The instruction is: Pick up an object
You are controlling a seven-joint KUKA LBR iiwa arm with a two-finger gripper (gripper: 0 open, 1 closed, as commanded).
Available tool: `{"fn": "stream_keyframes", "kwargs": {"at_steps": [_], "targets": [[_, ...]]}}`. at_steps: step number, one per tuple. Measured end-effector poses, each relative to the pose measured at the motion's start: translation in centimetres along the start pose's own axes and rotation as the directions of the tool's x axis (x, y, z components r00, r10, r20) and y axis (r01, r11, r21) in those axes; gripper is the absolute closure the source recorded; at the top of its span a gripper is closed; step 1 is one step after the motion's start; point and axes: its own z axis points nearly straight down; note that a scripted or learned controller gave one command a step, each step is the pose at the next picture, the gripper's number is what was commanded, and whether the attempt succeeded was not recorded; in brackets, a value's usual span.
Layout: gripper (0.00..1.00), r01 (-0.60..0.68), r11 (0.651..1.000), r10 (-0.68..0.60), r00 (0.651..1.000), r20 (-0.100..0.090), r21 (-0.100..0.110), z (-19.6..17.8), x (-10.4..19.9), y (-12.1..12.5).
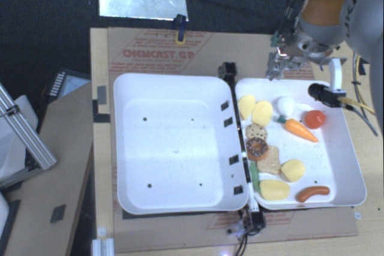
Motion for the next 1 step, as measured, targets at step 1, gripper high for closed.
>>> {"fn": "stream_keyframes", "kwargs": {"at_steps": [1], "targets": [[1.00, -0.003, 1.000, 0.004, 1.000, 0.002, -0.008, -3.31, 5.29, -1.87]]}}
